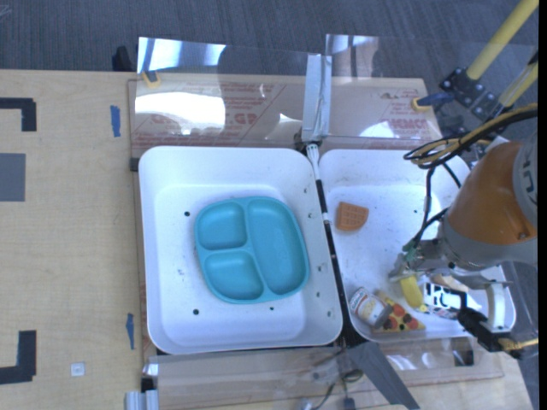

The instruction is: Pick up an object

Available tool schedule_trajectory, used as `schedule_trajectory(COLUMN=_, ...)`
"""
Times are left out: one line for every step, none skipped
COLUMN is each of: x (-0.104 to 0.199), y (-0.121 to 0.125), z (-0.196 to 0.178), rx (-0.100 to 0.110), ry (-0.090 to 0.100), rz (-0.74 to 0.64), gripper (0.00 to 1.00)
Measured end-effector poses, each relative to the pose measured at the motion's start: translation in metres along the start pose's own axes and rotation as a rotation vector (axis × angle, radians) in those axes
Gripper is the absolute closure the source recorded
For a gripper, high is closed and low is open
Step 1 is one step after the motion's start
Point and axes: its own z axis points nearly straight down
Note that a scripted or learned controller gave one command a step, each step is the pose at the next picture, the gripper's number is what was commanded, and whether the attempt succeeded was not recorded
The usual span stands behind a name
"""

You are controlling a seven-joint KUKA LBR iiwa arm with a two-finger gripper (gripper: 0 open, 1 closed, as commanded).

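The right bin (376,173) holds several small objects. An orange waffle-like piece (351,216) lies near its left wall. At the front lie a small jar on its side (367,306), a yellow object (413,291), a cluster of red and dark pieces (399,319) and a white item with blue print (444,298). My gripper (414,266) hangs low over the bin's front right, right above the yellow object. The orange-banded wrist (494,202) hides much of it.
The left bin (162,229) holds a teal divided plate (251,248). Clear plastic panels (256,101) stand behind both bins. Black cables (444,156) loop over the right bin's far corner. A wooden bench surface (60,229) extends to the left.
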Motion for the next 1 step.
schedule_trajectory(x=0.0603, y=0.0692, z=-0.0881, rx=0.006, ry=0.005, rz=-0.008, gripper=1.00)
